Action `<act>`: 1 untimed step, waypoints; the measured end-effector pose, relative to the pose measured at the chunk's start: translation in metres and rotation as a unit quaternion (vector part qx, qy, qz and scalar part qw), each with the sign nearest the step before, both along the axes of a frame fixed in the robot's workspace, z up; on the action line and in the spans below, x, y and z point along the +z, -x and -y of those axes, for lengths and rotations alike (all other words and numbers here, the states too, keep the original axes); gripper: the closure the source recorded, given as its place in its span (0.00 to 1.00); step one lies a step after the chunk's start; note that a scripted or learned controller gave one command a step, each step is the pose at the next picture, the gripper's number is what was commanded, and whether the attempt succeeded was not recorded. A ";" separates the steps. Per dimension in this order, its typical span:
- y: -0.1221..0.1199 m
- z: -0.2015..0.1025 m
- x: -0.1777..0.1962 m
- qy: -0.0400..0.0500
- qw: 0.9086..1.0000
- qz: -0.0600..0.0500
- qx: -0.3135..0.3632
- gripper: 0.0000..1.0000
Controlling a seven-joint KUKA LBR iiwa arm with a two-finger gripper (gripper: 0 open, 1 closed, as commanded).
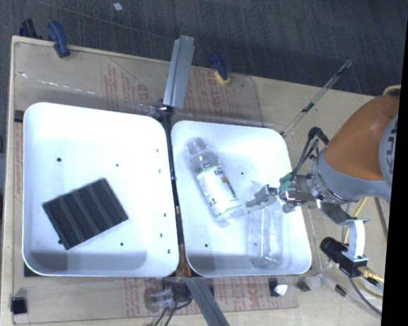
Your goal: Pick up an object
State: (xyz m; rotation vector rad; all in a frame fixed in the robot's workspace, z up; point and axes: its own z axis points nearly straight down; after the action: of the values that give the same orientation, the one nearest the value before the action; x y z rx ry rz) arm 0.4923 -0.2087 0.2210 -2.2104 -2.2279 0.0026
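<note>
So the grey arm with the orange band [365, 148] comes in from 3 o'clock, and its two-finger hand [263, 197] sits low over the right shallow white bin [292, 255], just beside the cap end of a clear plastic bottle with a white and green label [211, 181] that lies diagonally from 11 to 5 o'clock. Can't tell how far open the hand is or whether it has hold of anything. A clear empty plastic bottle [265, 239] lies at the bin's 5 o'clock, and a flat ribbed black rectangular block [85, 212] lies in the left white bin [41, 120] on the counter [91, 71].

Bench [91, 71] bears left bin [30, 200], right bin [289, 159], side by side.
</note>
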 end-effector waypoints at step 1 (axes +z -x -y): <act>-0.061 -0.029 -0.056 0.000 0.997 0.000 0.077 0.00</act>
State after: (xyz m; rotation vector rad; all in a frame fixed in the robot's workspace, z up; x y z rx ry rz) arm 0.5529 -0.1794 0.1649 -2.0318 -2.3932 0.0026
